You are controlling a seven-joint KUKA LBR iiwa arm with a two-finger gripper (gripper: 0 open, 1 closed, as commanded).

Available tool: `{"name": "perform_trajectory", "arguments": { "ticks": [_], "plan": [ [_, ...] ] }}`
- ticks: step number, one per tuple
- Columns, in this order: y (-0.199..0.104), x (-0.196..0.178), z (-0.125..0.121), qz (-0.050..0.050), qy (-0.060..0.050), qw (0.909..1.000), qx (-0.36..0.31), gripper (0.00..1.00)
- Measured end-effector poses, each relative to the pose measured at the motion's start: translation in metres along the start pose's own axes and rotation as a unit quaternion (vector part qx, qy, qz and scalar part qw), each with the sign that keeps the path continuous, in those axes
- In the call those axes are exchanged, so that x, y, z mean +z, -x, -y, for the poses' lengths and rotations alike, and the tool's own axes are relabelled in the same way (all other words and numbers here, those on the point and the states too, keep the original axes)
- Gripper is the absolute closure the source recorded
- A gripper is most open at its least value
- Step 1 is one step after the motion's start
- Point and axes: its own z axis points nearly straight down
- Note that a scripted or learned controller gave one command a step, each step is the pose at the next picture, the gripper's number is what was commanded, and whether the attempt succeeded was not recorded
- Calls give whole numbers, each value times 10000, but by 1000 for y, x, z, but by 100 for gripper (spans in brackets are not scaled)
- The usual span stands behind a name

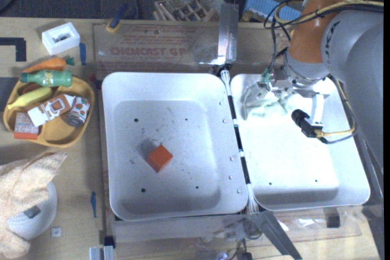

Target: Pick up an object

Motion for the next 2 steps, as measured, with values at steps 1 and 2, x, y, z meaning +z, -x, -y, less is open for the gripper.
{"name": "perform_trajectory", "arguments": {
  "ticks": [1, 2],
  "plan": [
    [0, 0, 0, 0, 0, 10000, 0, 0],
    [0, 0, 0, 0, 0, 10000, 0, 0]
  ]
}}
